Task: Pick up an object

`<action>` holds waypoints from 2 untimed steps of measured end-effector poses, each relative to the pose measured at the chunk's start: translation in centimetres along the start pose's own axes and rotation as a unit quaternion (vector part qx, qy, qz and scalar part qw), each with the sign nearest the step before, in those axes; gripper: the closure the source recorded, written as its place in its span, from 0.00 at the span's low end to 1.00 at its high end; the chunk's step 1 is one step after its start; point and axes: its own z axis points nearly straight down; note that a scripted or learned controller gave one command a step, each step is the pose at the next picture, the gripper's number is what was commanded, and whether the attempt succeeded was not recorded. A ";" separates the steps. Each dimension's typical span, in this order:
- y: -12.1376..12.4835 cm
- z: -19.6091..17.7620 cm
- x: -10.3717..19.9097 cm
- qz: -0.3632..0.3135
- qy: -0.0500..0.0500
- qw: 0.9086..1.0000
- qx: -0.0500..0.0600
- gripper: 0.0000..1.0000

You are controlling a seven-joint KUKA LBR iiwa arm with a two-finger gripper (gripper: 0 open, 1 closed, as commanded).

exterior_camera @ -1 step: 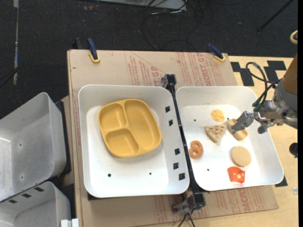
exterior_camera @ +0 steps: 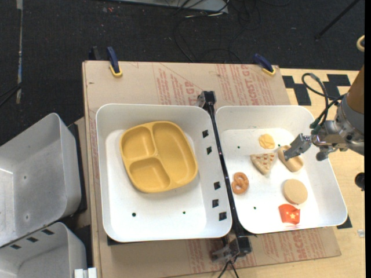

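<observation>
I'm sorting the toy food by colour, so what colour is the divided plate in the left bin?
Mustard yellow, the three-compartment plastic plate, seen in the camera view.

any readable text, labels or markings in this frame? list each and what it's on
Red print on the cardboard sheet under the bins: repeated lines, upside down and too blurred to read with certainty.
Red print on the cardboard's front edge: same style, unreadable.
Black square markers along the left bin inner wall: marks, no text.
Yellow divided tray and the food items: no visible text.
</observation>
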 end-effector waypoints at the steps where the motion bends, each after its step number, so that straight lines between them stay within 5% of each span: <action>1: -0.2 6.2 -0.7 0.002 0.001 1.000 0.003 0.00; 2: 0.3 10.6 -0.7 0.001 0.001 1.000 0.002 0.00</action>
